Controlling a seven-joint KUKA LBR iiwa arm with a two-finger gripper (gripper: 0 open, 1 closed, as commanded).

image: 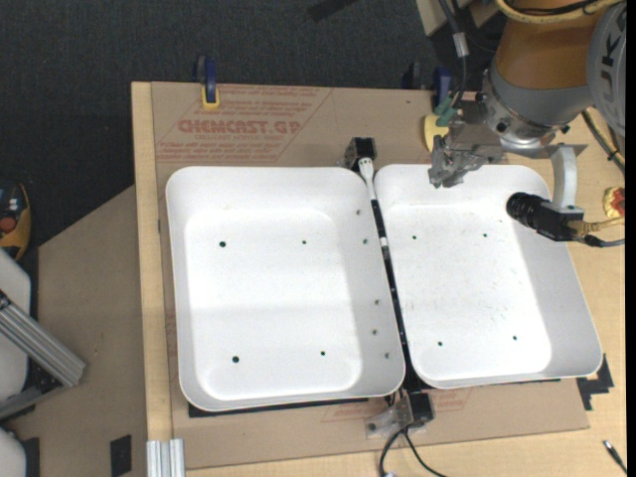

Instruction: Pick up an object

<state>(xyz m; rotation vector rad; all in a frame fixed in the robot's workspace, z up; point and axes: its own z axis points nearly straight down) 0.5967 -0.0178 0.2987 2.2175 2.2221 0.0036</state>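
I had the gripper (pixel 449 172) over the far edge of the right bin (pixel 497 296); whether its jaws stood apart or together, I could not tell. I could make out no object to pick in either bin, so I judged it best to find a target before descending.

Both bins, the left bin (pixel 268 286) and the right bin (pixel 487 276), are plain white, each dotted with four small dark spots. The board (pixel 258 117) beneath is tan with faded red lettering. The arm (pixel 547 48) wears orange above grey.
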